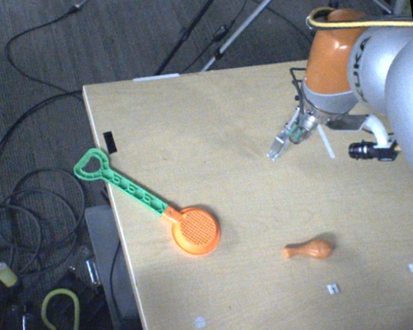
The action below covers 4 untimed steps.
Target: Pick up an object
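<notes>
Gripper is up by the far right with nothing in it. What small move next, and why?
Probably shift the gripper toward the near edge, above the small orange pear-shaped object. It lies alone on the bench, nearer than the green-handled orange strainer at left.

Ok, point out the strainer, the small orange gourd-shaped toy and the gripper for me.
strainer (196,230): camera view, on its orange mesh head.
gourd-shaped toy (317,247): camera view, on its rounded end.
gripper (278,147): camera view, at its fingertips.

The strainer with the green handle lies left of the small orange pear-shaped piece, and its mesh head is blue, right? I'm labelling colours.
Not quite: the camera view shows the strainer left of the pear-shaped piece, but its mesh head is orange, not blue.
</notes>
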Each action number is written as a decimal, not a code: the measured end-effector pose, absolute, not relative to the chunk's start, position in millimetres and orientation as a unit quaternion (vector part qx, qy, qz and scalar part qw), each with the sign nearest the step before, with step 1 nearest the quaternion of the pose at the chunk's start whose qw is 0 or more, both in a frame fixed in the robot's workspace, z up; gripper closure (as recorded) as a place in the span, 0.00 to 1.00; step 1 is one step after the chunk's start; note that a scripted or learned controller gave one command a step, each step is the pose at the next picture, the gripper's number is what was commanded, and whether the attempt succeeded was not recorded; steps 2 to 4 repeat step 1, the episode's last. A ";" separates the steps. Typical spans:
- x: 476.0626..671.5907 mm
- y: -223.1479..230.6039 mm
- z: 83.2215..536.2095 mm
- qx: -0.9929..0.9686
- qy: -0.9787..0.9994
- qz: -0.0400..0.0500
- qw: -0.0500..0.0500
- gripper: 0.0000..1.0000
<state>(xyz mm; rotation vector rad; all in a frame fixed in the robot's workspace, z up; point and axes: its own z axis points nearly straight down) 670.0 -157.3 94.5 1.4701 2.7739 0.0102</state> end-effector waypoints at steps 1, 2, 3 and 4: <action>669.1 -189.6 189.7 0.517 0.856 0.000 0.001 1.00; 669.1 -189.6 189.7 0.517 0.856 0.000 0.001 1.00; 669.1 -189.6 189.7 0.517 0.856 0.000 0.001 1.00; 669.1 -189.6 189.7 0.517 0.856 0.000 0.001 1.00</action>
